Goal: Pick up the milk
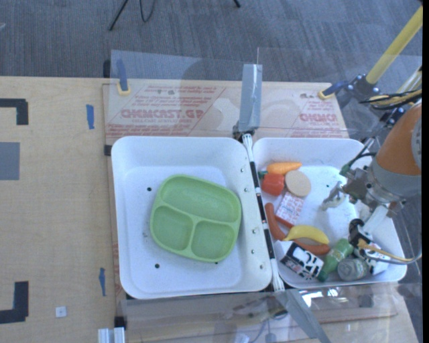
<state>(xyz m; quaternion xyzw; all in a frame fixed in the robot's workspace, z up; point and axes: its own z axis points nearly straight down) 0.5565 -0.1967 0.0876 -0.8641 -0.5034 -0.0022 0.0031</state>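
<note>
A grey carpeted floor [201, 27] fills the 12 o'clock stretch of the scene, with thin black stand legs [131, 12] crossing it. Below it lies a pale wooden bench [50, 201] carrying black corner marks and short blue tape strips, plus 2 clear sheets printed with red lettering [161, 110] at 12 o'clock of the bins.

The left bin [127, 268] holds a green plate [195, 218] with 3 compartments, lying flat near its middle. The right bin [315, 285] sits just beside it at 3 o'clock, crowded with toy food.

The arm [402, 154] enters from 3 o'clock, its orange band above the grey wrist. The gripper [333, 197] hangs over the right bin's open white floor; whether it is parted or closed I cannot tell, and nothing is visibly in its grasp.

The milk [290, 208], a small white carton with red print, lies at 9 o'clock of the gripper, apart from it. A tan round slice [298, 183] sits at the carton's 12 o'clock, a carrot [283, 167] beyond that, a banana [307, 234] at 6 o'clock, and a black-and-white box [301, 261] lower still.
</note>
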